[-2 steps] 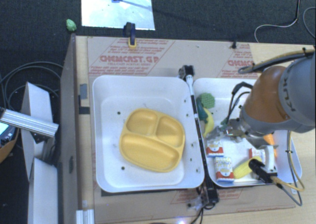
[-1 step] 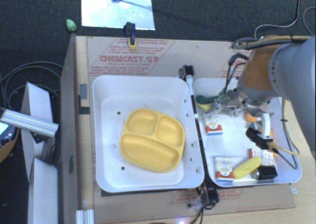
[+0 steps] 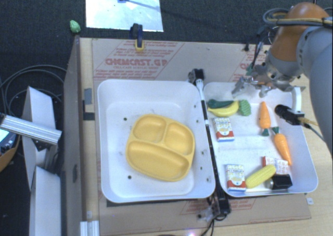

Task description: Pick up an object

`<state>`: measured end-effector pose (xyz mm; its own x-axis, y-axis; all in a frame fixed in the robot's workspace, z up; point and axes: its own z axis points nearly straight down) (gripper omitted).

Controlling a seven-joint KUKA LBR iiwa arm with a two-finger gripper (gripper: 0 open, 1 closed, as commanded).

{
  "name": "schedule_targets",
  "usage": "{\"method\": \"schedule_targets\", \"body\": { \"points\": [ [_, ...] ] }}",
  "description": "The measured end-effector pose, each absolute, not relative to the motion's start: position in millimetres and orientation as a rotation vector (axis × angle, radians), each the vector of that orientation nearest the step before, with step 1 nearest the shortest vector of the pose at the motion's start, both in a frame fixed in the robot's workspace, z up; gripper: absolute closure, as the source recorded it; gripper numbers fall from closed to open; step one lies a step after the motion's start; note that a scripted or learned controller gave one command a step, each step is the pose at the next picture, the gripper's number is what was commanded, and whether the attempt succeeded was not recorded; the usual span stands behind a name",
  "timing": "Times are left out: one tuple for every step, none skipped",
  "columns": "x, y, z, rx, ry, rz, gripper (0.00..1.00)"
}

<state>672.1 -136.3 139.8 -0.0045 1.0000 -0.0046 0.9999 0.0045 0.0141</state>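
I hold the gripper (image 3: 252,85), fingers spread and grasping nothing, over the right bin's (image 3: 304,185) far edge, beside the banana (image 3: 223,108), since the toys crowd there.

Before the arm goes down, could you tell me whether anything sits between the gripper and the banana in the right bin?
Nothing visible does. The gripper hangs over the right bin's far edge, and the banana lies just left of it, uncovered.

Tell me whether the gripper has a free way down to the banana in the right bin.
Probably yes. The gripper hangs over the right bin's far end, close beside the banana, whose top lies uncovered. The green piece touching its right end might crowd a finger.
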Motion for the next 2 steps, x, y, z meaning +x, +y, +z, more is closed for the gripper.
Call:
{"method": "schedule_targets", "body": {
  "points": [
    [645.2, -149, 173, 2.218, 2.219, 0.003, 0.00],
    [635.3, -182, 114, 2.224, 2.220, -0.004, 0.00]
  ]
}}
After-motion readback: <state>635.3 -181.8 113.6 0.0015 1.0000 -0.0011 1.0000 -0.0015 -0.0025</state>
